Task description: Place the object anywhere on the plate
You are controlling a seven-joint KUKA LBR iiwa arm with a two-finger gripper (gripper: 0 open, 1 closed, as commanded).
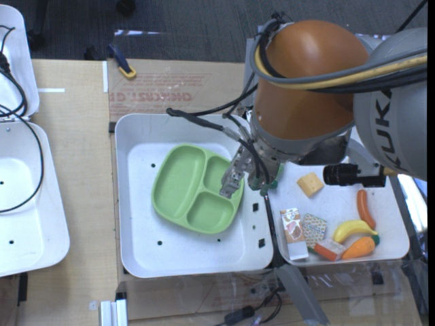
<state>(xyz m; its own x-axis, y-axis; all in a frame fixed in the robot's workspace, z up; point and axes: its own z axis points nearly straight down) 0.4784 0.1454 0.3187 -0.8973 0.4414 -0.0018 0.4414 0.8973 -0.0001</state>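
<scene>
The tool (pixel 239 176) hangs over the right rim of the green divided plate (pixel 183 189), its opening unclear, perhaps carrying something green that might fall beside the plate.

Plate (pixel 187 189) in left bin (pixel 136 250) (food items (pixel 340 233) in right).
</scene>
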